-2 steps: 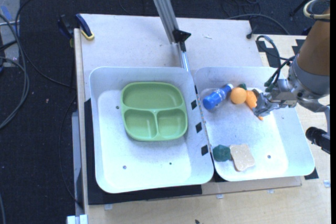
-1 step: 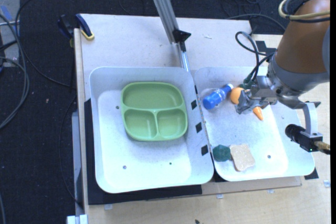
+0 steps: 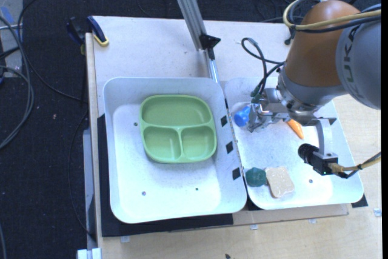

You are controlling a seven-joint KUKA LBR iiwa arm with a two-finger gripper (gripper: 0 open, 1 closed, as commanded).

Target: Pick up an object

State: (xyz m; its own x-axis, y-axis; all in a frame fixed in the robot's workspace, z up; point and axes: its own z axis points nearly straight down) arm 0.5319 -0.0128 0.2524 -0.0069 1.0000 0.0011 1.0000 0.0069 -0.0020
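While the metal two-finger gripper (image 3: 257, 120) hovers in the right white bin (image 3: 339, 191), jaw spacing I cannot tell, the small blue plastic object (image 3: 242, 116) sits touching at nine o'clock; descending off-centre could nudge it away.

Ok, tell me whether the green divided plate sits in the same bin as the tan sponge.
No: the green divided plate lies in the left bin, the tan sponge in the right bin.
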